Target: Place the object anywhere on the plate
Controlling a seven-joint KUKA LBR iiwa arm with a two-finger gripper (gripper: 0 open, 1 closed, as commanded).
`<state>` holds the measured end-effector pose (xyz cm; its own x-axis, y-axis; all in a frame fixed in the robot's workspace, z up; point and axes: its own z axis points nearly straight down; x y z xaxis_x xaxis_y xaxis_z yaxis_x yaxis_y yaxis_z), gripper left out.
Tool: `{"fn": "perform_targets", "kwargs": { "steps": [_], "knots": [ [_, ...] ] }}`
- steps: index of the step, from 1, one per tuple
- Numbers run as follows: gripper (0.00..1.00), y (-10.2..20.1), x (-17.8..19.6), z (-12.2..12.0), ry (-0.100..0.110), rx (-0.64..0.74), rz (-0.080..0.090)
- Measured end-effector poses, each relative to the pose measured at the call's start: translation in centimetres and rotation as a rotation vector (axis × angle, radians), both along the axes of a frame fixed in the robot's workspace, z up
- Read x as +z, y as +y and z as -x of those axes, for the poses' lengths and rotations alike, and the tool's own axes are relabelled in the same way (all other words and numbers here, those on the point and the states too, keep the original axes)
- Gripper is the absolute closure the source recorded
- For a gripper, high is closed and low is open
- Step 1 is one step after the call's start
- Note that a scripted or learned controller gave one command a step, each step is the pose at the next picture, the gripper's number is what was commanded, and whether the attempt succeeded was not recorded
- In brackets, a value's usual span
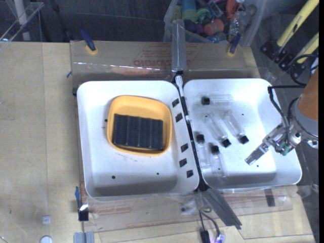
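**Gripper over rt bin's near-right corner, plate in left bin**

Gripper [259, 155] hung over the right bin [283, 178], nr its front-right corner; can't tell its state. Clear vials w/ black caps [228, 130] lay scattered toward that bin's left & centre, apart from the gripper. In the left bin [91, 135] sat the yellow plate [114, 108], a dark ribbed block [140, 131] on it. Beyond the bins' far edge: a tub of coloured bits [212, 9].

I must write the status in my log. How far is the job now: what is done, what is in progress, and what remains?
Done: a dark ridged block already lies on the yellow plate in the left bin. In hand: the end effector sits low in the right bin, near the clear tubes with black caps. Left: the tubes are all in that bin.
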<state>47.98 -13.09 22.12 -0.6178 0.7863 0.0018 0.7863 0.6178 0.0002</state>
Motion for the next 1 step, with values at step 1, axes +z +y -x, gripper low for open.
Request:
{"fn": "perform_targets", "kwargs": {
  "steps": [1],
  "knots": [
    [0.00,1.65,0.75,-0.04,-0.002,0.303,0.000]
  ]
}}
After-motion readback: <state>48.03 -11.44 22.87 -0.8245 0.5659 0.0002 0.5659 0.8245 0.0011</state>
